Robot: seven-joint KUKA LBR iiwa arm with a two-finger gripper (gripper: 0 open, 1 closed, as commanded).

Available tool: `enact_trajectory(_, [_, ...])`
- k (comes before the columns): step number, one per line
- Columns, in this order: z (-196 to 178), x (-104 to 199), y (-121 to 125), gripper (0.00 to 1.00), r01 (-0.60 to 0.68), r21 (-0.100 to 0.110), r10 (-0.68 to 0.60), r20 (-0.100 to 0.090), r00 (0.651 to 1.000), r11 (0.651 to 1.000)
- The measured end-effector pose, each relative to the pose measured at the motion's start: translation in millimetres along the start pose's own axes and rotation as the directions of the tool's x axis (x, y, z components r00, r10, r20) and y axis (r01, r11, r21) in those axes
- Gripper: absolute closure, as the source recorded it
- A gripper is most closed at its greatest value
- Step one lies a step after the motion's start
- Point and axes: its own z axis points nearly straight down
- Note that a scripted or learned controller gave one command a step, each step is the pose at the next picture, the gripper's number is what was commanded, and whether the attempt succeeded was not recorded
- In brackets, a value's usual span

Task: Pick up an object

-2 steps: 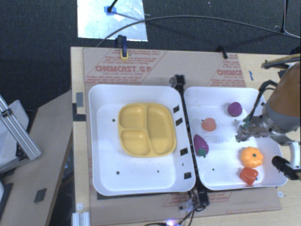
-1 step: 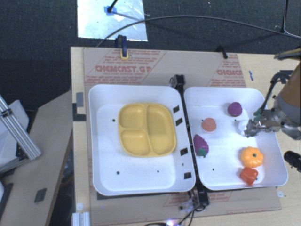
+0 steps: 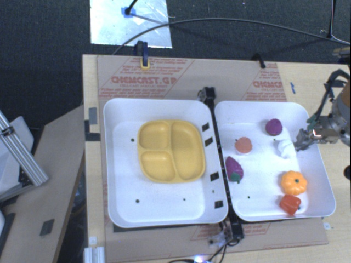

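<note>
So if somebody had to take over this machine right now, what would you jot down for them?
Pincer: at the right bin's right rim, beside a small white object. Nothing visibly between its fingers; open or shut, I cannot tell.
Right bin: purple ball, peach round piece, purple and green piece, orange pumpkin, red piece, all resting on the floor.
Left bin: yellow divided plate.
Done: nothing lifted yet.
Left: grip one object and raise it; the white one seems the likely target.
</note>
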Motion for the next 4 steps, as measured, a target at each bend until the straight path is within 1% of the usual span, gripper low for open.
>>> enact_trajectory(1, [8,47,-8,1.0,0.004,0.005,-0.004,-0.003,1.0,1.0])
enact_trajectory(2, [21,102,-12,1.0,0.005,0.005,-0.005,-0.004,1.0,1.0])
enact_trajectory(3, [29,148,-14,1.0,0.005,0.006,-0.005,-0.004,1.0,1.0])
enact_trajectory(4, [21,207,-16,1.0,0.007,0.005,-0.007,-0.005,1.0,1.0])
